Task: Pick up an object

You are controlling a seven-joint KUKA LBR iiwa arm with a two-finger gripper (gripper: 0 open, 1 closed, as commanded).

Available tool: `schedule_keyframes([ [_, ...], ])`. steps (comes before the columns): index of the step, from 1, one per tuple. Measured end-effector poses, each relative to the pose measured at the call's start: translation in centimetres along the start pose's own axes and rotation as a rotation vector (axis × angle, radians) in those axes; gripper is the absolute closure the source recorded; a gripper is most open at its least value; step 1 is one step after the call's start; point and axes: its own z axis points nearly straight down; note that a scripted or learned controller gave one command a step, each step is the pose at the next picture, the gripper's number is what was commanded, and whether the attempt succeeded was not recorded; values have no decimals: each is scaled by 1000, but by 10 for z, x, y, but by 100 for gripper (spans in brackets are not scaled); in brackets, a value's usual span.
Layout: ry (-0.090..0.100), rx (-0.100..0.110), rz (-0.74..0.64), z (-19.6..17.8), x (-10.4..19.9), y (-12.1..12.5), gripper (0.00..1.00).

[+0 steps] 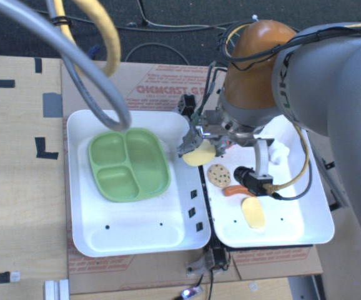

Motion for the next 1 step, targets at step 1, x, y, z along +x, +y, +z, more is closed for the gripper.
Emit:
schedule_keyframes([
  [1,0,1,0,19,41,-35,100],
])
